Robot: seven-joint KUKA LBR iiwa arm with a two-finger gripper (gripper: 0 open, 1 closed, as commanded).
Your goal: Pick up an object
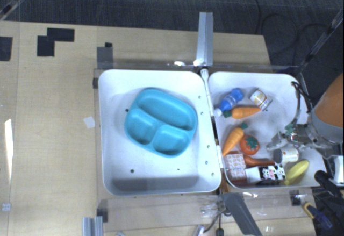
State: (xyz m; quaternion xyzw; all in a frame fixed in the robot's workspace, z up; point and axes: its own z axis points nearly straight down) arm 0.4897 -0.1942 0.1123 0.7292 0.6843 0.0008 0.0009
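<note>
Hovering low in the right bin [290, 80], my gripper [284, 146] sits beside the tomato [249, 145] and banana [297, 170]. Its state I cannot tell. A blue tray [160, 121] lies in the left bin [110, 138].

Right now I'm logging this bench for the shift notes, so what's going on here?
The arm reaches in from the right over the right bin, its gripper low among the toy food beside the tomato and banana. Two carrots lie nearby. Nothing looks lifted yet. The left bin holds a blue divided tray.
</note>
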